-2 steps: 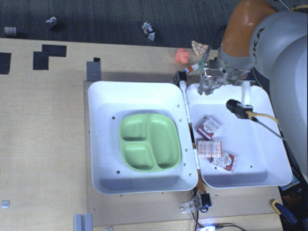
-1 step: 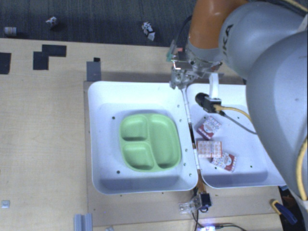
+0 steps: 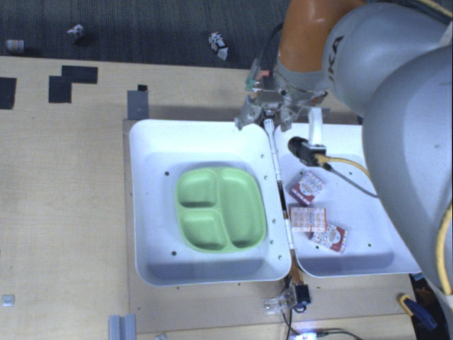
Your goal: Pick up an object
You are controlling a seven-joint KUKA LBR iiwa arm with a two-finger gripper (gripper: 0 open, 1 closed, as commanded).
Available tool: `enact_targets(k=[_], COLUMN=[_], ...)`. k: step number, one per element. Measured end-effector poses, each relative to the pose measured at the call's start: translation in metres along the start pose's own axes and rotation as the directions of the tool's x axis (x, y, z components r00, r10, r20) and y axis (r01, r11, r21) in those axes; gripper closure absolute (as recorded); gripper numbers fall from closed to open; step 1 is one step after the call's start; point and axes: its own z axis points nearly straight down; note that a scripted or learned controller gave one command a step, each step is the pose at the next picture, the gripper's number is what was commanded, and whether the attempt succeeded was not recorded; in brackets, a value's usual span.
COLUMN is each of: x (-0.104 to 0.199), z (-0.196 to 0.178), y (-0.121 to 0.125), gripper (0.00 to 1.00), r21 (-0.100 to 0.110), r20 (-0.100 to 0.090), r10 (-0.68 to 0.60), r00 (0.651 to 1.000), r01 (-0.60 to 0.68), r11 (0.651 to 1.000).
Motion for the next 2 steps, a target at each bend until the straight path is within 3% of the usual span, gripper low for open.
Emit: enact_targets(k=[1,2], x=[0.043,0.058], z=[0.063,0.111], y=[-0.001,-0.113], gripper=[0.00,0.00], r21=[0.002,0.004], r20=[0.000,0.000], r10=[-0.001,0.002], r00=[1.000,1.000], r01=[0.001,-0.002], r11=[1.000,1.000])
